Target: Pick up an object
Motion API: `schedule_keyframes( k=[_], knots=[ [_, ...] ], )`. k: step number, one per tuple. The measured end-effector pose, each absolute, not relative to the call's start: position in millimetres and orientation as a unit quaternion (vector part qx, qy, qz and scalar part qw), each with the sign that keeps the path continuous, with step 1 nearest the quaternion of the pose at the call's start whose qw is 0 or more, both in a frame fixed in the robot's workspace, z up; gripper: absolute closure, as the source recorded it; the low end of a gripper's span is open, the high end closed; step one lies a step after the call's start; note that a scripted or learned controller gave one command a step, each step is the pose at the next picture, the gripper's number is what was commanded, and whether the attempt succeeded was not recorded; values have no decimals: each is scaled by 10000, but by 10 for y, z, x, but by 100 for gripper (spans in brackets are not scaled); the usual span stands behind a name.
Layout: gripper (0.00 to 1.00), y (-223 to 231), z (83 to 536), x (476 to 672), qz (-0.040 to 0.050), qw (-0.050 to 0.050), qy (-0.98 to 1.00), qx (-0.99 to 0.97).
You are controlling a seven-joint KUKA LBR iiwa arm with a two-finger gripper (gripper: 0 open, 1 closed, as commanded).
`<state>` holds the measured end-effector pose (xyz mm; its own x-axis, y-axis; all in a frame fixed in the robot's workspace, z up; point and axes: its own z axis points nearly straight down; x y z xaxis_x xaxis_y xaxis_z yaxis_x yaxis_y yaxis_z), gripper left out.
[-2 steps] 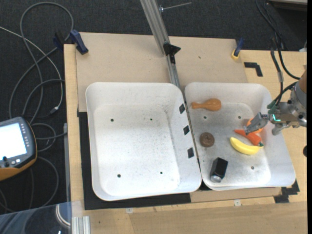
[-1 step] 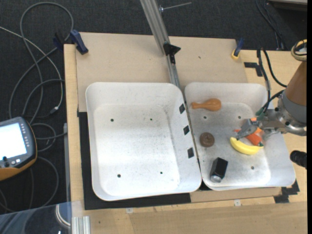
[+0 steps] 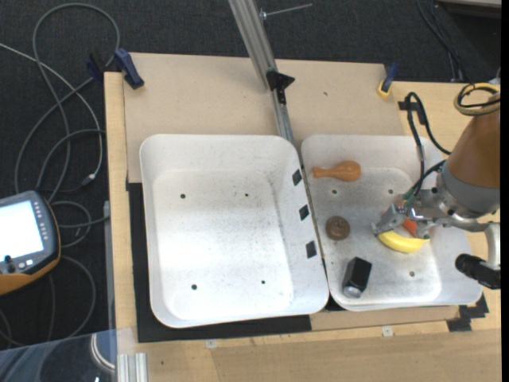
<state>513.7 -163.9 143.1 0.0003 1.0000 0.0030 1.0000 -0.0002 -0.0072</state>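
Observation:
In the right bin (image 3: 374,146), a yellow banana (image 3: 403,243) lies toward the right side. My gripper (image 3: 400,220) is low in that bin, directly above and touching the banana's upper edge, with a small red-orange part showing beside it. A brown round object (image 3: 338,228) sits left of the banana. A black box (image 3: 356,276) lies near the bin's front wall. An orange-brown gourd-shaped object (image 3: 337,171) rests near the back of the bin.
The left bin (image 3: 159,153) adjoins the right one. A slanted metal pole (image 3: 253,34) rises from between the bins at the back. Black cables (image 3: 421,130) run down to the arm's wrist. A teach pendant (image 3: 24,237) lies left of the bench.

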Motion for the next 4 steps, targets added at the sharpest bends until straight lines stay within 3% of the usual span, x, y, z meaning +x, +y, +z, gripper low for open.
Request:
schedule_keyframes(
  k=[1, 2, 4],
  knots=[
    [0, -1628, 900, 5124, 14, 39, -7071, -7071],
    [100, -1634, 1042, 5145, -8, 2, -7070, -7072],
    [100, -1664, 2248, 5277, -22, -39, -7081, -7061]
  ],
)
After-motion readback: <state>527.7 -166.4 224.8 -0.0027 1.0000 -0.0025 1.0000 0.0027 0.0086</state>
